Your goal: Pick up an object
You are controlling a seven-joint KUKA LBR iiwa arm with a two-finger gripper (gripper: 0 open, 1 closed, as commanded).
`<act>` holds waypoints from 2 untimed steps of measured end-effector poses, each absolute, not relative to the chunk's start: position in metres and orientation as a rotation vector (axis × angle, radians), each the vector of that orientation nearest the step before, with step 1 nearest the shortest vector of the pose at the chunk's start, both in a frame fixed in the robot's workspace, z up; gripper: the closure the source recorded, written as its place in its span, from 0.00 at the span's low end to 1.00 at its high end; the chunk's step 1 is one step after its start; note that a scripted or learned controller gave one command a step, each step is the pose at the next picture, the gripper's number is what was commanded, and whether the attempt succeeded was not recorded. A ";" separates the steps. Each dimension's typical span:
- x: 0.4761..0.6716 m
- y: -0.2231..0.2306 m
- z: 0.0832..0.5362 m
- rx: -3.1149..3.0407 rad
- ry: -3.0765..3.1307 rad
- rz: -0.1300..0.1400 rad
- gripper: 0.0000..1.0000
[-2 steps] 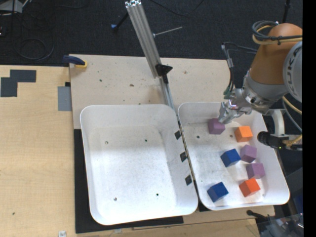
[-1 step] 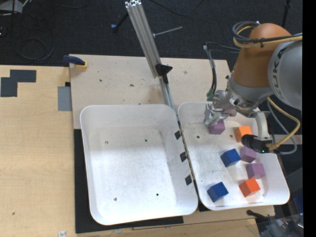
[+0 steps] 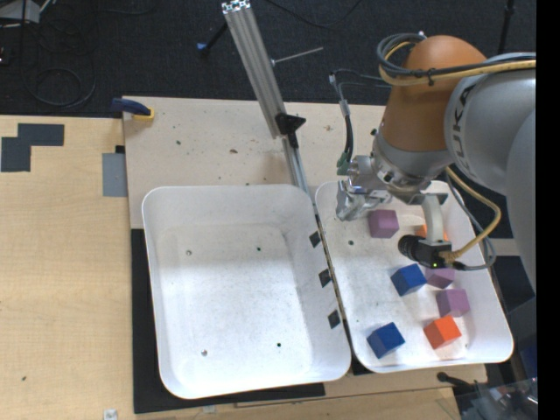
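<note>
- Gripper: metal, two-finger, at the far left corner of the right bin. Whether the claw is apart or together I cannot tell; nothing shows between its tips.
- Purple cube: matte, square-edged, just right of the gripper and nearest to it. Probably the best target.
- Blue cube: mid-bin, nearer than the purple one.
- Second blue cube: near left, well apart from the others, so free on all sides.
- Orange cube: near right, close to a mauve block.
- Left bin: smooth white plastic, shallow, rounded corners.
- Method, as judged: centre over one cube, square the tips to two flat faces, descend clear of the bin wall and neighbours, close, lift straight.
</note>
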State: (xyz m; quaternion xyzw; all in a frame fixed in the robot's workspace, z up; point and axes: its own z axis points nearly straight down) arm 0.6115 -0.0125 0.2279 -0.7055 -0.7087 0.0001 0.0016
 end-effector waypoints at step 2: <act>0.604 0.083 0.234 -2.214 -2.225 0.001 1.00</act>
